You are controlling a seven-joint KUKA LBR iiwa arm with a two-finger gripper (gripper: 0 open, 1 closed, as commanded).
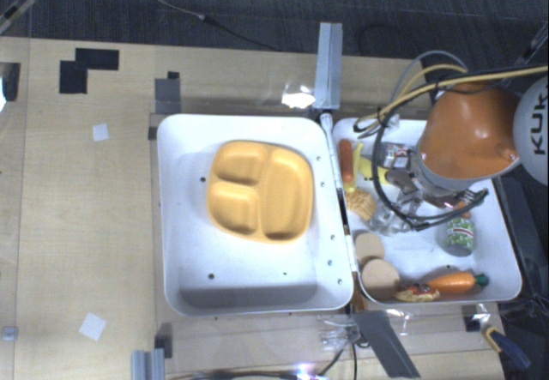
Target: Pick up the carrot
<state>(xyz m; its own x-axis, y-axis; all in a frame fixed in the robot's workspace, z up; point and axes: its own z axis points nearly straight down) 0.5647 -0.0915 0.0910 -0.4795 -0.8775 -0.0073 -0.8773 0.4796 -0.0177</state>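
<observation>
The carrot (452, 282), orange with a green tip at its right end, lies along the front edge of the right bin (506, 275). The arm's orange band (467, 134) hangs over the middle of that bin, with cables looping around the wrist. The gripper (403, 214) points down below the band, to the upper left of the carrot and apart from it. Wrist and cables hide its tips.
The right bin also holds a red sausage (346, 160), a yellow piece (364, 169), a waffle-like item (360, 203), two tan round slices (377, 262) and a green-white can (461, 234). A yellow three-part plate (260, 190) sits in the left bin (184, 267).
</observation>
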